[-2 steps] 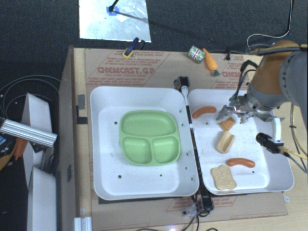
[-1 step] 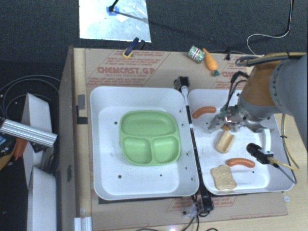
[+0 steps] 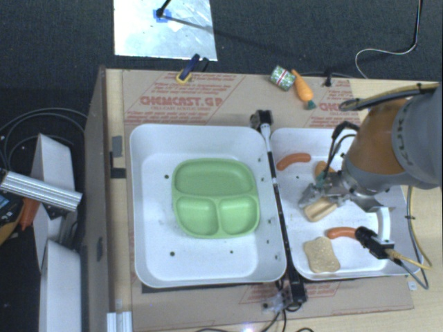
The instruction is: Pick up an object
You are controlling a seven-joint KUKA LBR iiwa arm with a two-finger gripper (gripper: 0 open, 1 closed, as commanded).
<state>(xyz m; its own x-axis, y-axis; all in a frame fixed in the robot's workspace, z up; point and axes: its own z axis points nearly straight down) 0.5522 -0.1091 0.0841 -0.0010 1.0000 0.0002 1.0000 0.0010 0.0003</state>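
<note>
Starting at the front, well right of the green plate point(image 3: 214, 198) and nearer than it: one speckled tan slice point(image 3: 322, 255), flat on the floor of the right bin point(image 3: 296, 237). Just behind that, one reddish sausage point(image 3: 338, 232), lying crosswise.

Level with the green plate's two small compartments, again to its right: one pale tan block point(image 3: 320, 210), tilted, with the gripper point(image 3: 313, 198) down right on top of it, touching or very nearly. Open or closed? Cannot tell from up here, and no clear sign of the block being gripped.

Farther back, level with the plate's far rim: a second sausage point(image 3: 293, 160), so two in all, and one small orange piece point(image 3: 321, 168) just beside it.

The plate itself: one, with three compartments, centred in the left bin point(image 3: 152, 185). Two bins counted, side by side.

Beyond the plate on the cardboard point(image 3: 208, 99), off to the right: one small green can point(image 3: 282, 77) and one carrot point(image 3: 302, 88), nearly touching. Straight behind the plate: one yellow-and-blue clip point(image 3: 187, 71).
</note>
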